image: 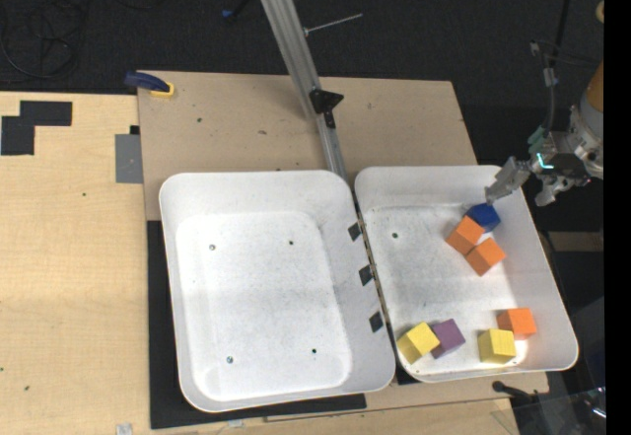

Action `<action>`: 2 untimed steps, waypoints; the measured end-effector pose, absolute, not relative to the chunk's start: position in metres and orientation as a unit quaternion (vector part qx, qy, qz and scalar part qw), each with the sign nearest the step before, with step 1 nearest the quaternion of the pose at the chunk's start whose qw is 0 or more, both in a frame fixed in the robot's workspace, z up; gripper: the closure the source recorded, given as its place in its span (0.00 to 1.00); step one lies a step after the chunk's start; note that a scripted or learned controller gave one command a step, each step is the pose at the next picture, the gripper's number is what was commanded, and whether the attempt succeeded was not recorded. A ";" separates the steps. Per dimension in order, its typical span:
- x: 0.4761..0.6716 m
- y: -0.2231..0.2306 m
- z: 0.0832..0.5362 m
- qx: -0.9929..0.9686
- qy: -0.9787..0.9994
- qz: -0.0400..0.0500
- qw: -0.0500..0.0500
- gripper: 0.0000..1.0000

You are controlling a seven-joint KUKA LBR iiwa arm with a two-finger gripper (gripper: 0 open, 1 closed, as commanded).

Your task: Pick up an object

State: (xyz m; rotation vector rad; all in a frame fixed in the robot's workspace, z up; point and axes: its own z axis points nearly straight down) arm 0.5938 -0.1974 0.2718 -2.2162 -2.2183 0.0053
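The gripper is hanging at the upper right edge of the right bin, reaching in from the right. Its jaws are standing apart, one grey finger slanting down and left over the bin's rim, the other sitting further right beyond the rim. Nothing is lying between them; they are holding nothing. The left finger's tip is ending just above the blue block, very near it, though whether it is touching cannot be told.

The blue block is sitting in the upper right part of the right bin, turned at a slant to the bin's walls. It is looking roughly cubic, so no clear long axis is showing. Just beside it, lower and to the left, two orange blocks are lying pressed together, forming a short row that is running diagonally from upper left to lower right, each turned like a diamond.

Along the bin's near edge, a yellow block and a purple block are lying side by side, touching. Well apart to their right, a second yellow block is sitting with another orange block just behind it.

The left bin is resting beside the right one on the counter, and a slanted metal rail is rising behind the two bins.
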 end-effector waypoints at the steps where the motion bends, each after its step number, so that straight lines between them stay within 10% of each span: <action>1: 0.595 -0.197 0.274 -0.706 -0.708 0.001 0.001 0.00; 2: 0.598 -0.203 0.227 -0.707 -0.707 0.002 0.003 0.00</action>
